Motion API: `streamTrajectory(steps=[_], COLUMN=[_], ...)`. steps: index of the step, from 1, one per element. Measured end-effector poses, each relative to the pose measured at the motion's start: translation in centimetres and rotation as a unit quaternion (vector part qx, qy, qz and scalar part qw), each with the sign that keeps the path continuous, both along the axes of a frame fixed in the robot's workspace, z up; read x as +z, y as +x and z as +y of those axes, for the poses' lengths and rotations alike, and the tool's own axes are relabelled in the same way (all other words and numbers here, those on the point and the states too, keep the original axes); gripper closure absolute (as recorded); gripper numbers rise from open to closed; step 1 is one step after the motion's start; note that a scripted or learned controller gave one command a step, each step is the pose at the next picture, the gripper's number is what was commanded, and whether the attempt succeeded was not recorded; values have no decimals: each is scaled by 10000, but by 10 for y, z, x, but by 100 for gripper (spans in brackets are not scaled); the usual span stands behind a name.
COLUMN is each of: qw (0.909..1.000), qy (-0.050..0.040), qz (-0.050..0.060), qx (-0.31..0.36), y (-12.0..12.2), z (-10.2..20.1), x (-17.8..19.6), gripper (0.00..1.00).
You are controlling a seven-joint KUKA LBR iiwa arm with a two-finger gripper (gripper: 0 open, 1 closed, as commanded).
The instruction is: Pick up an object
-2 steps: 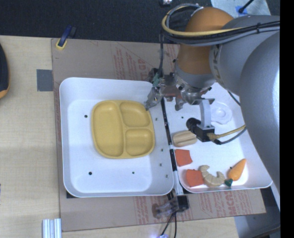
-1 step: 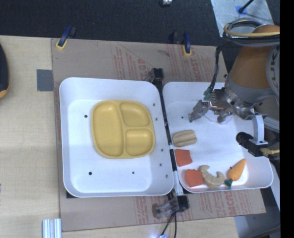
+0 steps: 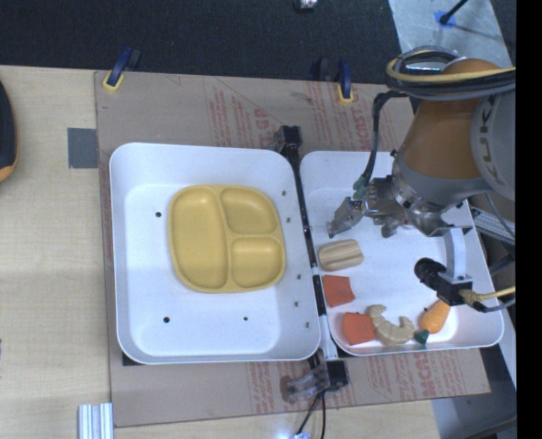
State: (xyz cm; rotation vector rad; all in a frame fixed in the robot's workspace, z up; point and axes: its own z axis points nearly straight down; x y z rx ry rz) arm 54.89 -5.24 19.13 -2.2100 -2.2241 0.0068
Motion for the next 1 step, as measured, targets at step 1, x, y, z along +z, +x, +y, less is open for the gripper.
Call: streamTrajectory(steps=[1], qw=[10000], qy=[-9], qz=[-68], qx=[13], y=[107], z=[31], x=[1], gripper=[0])
